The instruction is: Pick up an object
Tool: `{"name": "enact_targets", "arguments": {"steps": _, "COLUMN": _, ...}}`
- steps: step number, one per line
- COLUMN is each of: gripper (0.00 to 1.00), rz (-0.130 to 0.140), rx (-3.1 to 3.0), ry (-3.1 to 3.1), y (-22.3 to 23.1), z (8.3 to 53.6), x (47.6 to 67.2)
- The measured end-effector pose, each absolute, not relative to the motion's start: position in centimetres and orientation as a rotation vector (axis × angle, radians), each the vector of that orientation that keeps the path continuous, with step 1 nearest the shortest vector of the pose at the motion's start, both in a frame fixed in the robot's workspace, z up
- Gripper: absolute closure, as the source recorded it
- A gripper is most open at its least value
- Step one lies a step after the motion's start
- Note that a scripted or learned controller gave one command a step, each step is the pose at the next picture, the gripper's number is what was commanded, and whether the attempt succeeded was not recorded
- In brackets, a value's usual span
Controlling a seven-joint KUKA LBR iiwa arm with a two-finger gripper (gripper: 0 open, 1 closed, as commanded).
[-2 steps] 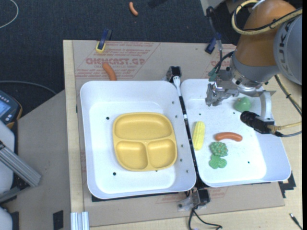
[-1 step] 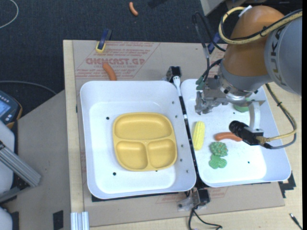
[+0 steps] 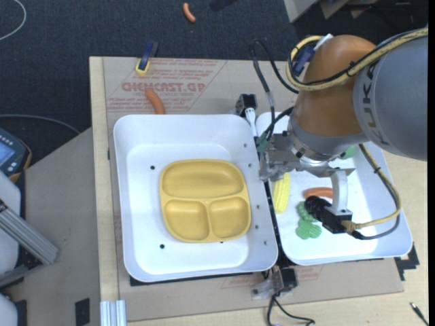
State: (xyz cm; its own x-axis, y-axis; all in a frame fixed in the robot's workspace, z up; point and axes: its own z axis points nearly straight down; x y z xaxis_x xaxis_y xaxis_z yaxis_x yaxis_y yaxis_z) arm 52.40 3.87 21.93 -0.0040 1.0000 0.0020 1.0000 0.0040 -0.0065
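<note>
Item: one pick attempt, right-hand white bin (image 3: 391,244).

Gripper (image 3: 274,166): hung beneath the orange wrist band, low over the bin's left wall. The wrist body hid its working end, so how far it stood open, and whether it had hold of anything, could not be told.

Candidate objects:
- Toy corn cob (image 3: 281,193), yellow, lying lengthwise just beside the gripper on the near side, close to the bin's left wall.
- Small orange piece (image 3: 318,193), a little to the right of the gripper and apart from the cob.
- Green toy vegetable (image 3: 307,230), nearer the camera than both.

Other holdings: yellow divided plate (image 3: 204,199) in the left bin (image 3: 129,182), well to the left of the gripper, on the cardboard-covered worktop (image 3: 109,100).

Handling note (judgement): the cob looked the likeliest target. A sound grasp would close across its narrow width at mid-length and stay clear of the bin wall. The cob appeared rounded and might roll or slip, so a centred, level descent seemed advisable before lifting.
</note>
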Motion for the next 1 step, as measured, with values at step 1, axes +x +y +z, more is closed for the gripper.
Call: {"name": "enact_targets", "arguments": {"steps": 1, "gripper": 1.00, "rz": 0.004, "rx": -2.211, "ry": -2.223, "y": 8.16, "z": 22.58, "x": 47.94}}
